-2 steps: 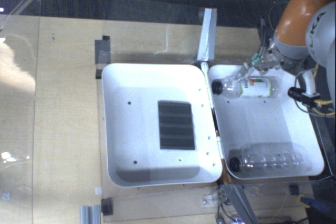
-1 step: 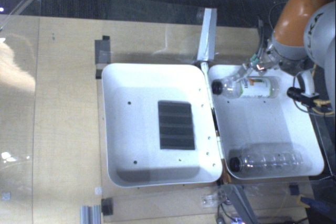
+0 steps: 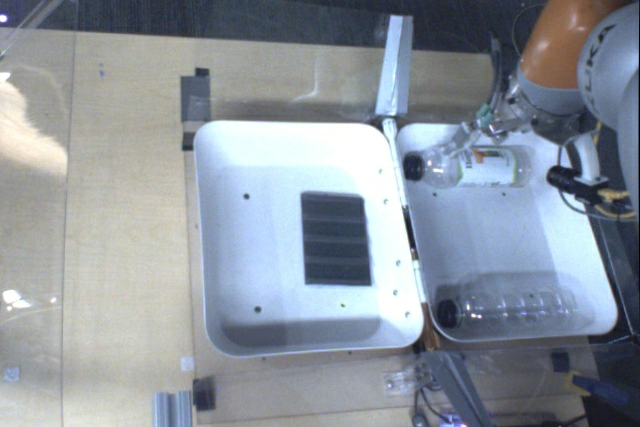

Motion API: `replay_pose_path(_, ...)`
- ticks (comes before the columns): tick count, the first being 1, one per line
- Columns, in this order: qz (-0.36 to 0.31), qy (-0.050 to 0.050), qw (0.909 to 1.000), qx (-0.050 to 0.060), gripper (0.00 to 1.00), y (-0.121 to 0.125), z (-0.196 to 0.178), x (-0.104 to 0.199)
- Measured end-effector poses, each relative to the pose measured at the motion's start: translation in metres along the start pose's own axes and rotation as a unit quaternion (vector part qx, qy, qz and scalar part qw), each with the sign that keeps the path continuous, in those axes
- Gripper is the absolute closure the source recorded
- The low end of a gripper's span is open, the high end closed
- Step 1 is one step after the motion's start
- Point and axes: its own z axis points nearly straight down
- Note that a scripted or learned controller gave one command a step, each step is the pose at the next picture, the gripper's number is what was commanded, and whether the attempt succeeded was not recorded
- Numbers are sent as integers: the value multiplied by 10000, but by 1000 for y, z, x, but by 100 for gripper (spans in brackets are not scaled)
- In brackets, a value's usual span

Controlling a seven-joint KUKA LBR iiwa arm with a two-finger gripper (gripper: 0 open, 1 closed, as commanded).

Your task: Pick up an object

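In the right bin, a small clear bottle with a black cap and a pale label lies on its side near the far wall. My gripper hangs right over this bottle's middle, at or just above its top side. A larger clear bottle with a black cap lies along the bin's near wall. A dark ridged rectangular block lies flat in the middle of the left bin.
The arm's orange band and grey wrist come in over the right bin's far right corner. Black cables hang by the bin's right rim. A grey metal bar stands behind the gap between the bins.
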Motion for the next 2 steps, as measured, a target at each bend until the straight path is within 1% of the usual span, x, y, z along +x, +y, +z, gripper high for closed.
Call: replay_pose_path(2,-18,-12,10000,3,0,1,1,1)
